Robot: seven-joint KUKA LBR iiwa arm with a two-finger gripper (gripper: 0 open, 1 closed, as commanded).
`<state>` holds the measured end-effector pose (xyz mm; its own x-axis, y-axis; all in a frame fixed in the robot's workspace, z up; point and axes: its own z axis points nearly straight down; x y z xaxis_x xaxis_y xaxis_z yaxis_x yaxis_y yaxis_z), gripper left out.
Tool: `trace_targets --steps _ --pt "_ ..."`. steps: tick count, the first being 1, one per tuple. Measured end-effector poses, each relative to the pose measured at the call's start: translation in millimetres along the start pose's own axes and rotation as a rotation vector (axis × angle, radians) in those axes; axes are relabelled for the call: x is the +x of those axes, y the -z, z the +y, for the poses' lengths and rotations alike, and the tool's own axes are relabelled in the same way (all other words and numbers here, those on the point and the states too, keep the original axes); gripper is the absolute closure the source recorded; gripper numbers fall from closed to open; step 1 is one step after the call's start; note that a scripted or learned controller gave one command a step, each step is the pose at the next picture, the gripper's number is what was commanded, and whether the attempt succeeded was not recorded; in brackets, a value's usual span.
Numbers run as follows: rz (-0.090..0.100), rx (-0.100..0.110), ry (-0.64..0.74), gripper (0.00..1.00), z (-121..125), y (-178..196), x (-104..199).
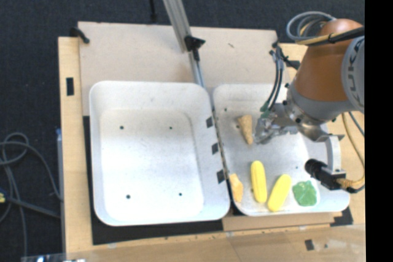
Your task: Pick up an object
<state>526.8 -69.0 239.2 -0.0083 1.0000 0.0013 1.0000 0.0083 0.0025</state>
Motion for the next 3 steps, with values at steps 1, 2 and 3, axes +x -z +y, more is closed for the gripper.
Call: trace_targets --steps 1,2,3 --pt "-0.001 0.001 -0.001 1.0 22 -10 50" --pt "0.0 0.0 -0.001 1.0 45 3 94" --pt "0.001 0.0 -0.001 1.0 65 13 143"
